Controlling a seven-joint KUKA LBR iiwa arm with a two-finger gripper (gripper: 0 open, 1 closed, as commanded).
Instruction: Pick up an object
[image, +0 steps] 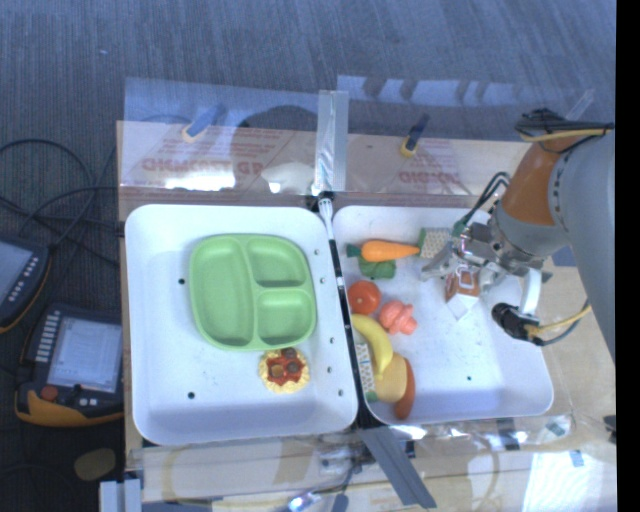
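nearest the camera, in the left bin (160, 400), a small pizza (284, 369) lies just below a green divided plate (253, 290). along the near left side of the right bin (520, 385) sit a brown pastry (397, 384), a banana (374, 344), a pink toy (398, 317) and a tomato (364, 296), close together. farther back lies a carrot (388, 251). the gripper (466, 282) is low over the bin's far right part, an orange-and-white thing at its tip; whether its jaws are apart or together cannot be told. beyond the bins, reddish writing on clear sheeting (200, 165) is too blurred to read.
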